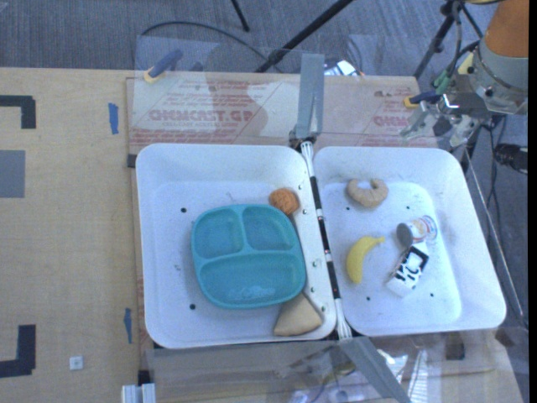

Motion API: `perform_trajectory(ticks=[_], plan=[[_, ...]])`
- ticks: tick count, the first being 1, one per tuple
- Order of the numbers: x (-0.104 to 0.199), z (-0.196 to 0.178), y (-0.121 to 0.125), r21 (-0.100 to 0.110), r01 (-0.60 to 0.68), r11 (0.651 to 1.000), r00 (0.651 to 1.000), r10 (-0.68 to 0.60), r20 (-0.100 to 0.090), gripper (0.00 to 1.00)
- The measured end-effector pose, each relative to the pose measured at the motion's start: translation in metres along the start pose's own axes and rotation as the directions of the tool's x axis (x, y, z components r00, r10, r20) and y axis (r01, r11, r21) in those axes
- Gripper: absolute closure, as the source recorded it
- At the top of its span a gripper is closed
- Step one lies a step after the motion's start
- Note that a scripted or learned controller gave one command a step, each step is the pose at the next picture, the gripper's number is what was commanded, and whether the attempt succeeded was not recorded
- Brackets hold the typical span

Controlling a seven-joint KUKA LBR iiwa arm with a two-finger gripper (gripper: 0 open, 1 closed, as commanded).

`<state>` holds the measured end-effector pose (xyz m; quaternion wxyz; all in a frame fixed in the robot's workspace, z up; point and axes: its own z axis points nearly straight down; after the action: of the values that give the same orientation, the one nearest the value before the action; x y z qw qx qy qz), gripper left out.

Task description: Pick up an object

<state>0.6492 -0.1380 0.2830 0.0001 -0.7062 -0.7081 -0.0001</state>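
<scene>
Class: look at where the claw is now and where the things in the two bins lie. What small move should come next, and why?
Probably bring the claw down and inward over the right bin: it sits beyond the far right corner, while the doughnut lies nearest.

Pincer (436,124) above right bin's (482,309) far corner; banana (362,257) inside

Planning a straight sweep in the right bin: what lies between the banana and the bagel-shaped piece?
Nothing: in the camera view, the stretch from the banana up to the bagel-shaped piece is bare white bin floor.

Arm (507,32) raised at upper right, hand (438,124) hanging low.
</scene>
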Motion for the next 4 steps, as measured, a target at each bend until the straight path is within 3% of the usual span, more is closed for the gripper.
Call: perform_trajectory(ticks=[1, 2, 3, 4], plan=[[0.025, 0.149, -0.024, -0.001, 0.081, 0.997, 0.997, -0.081, 0.001, 0.0], [-0.024, 0.142, -0.047, 0.001, 0.06, 0.998, 0.998, -0.06, -0.001, 0.0], [-0.016, 0.186, -0.096, -0.012, -0.009, 1.0, 1.0, 0.009, 0.003, 0.0], [-0.017, 0.175, -0.095, -0.016, -0.012, 1.0, 1.0, 0.012, 0.004, 1.0]])
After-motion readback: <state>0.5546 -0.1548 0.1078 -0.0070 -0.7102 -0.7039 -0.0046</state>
